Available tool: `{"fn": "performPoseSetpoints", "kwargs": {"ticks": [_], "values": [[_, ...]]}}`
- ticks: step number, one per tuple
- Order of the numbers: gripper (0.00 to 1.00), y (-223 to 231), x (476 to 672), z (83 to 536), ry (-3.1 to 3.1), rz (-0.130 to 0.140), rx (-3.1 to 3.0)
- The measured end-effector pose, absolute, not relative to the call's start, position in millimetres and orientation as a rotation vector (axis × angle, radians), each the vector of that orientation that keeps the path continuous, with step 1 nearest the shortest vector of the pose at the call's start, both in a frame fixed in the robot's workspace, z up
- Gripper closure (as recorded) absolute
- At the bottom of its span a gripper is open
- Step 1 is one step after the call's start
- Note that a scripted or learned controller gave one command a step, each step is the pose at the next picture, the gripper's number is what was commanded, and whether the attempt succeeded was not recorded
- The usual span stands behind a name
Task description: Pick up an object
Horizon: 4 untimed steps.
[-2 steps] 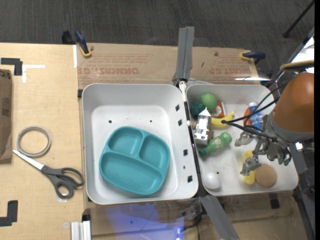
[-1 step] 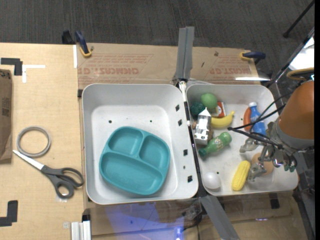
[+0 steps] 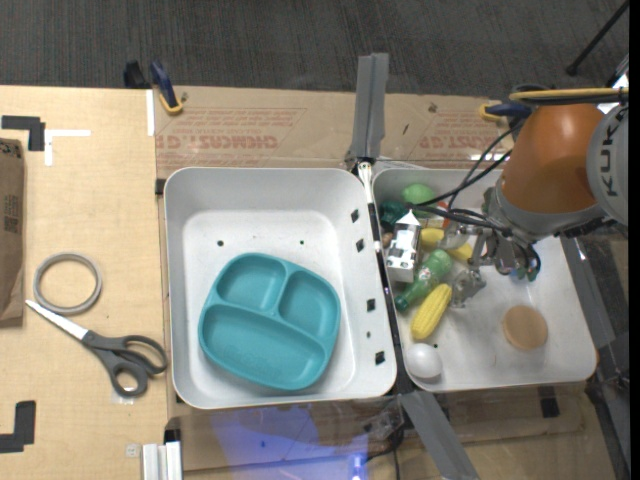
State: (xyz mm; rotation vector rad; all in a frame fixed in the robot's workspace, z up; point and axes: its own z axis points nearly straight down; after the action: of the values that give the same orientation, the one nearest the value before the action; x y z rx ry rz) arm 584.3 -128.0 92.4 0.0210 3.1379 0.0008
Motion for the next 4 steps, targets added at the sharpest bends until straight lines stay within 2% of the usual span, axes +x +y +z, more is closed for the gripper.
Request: {"fn": "performPoseSetpoints", "kwargs": {"ticks": [1, 2, 3, 4], "values": [[0.00, -108.5, 630.0, 93.0, 3.144, -0.002, 0.118], [1.00, -109.3, 632.8, 103.9, 3.131, -0.005, 0.118], [1.00, -209.1, 628.9, 279.4, 3.127, -0.003, 0.231], [1.00, -186.7, 580.6, 213.4, 3.134, 0.000, 0.189]]}}
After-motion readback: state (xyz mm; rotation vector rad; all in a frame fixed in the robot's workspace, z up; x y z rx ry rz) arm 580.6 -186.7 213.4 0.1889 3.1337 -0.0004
